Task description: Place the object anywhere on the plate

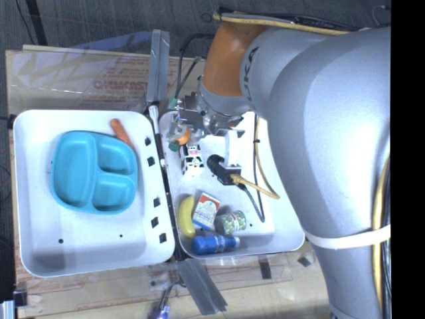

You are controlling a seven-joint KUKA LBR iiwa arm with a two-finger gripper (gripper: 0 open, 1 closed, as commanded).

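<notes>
Plate: the blue plate (86, 168), split into compartments, lies in the left bin (40, 244), towards its far left.
Object: a small orange-and-green thing (180, 138) sits at the gripper, in the far left corner of the right bin (282, 228). It is well apart from the plate.
Gripper: the gripper (182, 135) hangs over that same corner, close to the wall between the bins.
Grip: the wrist hides it, so I cannot tell whether it is spread or closed, nor whether it has the thing.
In the way: the dividing wall, set with small black squares (158, 221), stands between the gripper and the plate.
Beside the plate: an orange carrot (121, 131) lies against its far right edge.
Near the gripper: a small white block with black marks (192, 163) sits just on its near side.
Near end of right bin: a banana (185, 218), a printed carton (206, 211), a greenish can (231, 222) and a blue bottle (214, 244) are crowded together.
Overhead: the grey arm (325, 125) covers the bin's right side.
Writing: the dark letters on the arm by its orange band, the faint red print on the board (80, 78) beyond the bins and the carton's print are all too small to read.
</notes>
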